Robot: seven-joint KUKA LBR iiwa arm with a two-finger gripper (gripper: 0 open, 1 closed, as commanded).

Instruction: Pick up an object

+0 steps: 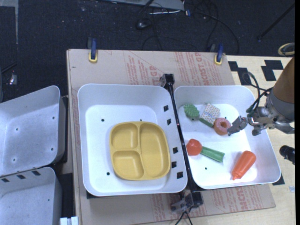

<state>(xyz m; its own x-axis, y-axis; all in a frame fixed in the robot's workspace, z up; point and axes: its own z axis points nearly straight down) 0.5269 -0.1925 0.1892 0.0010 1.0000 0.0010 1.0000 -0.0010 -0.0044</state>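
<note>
A glossy tapered orange carrot (243, 164) lies below the fingers (244, 124), whose state I cannot tell.

Yellow tray (139, 150) smooth matt plastic; white bins (124, 95) smooth plastic, slight sheen; table (131, 64) raw matt wood; carrot (243, 164) glossy plastic.

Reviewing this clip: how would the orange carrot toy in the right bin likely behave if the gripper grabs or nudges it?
The carrot looks like smooth moulded plastic, so probably stiff, light and a little slippery. Its tapered, rounded body lies flat on the right bin floor, so a nudge may roll or pivot it. The gripper hovers apart from it.
</note>
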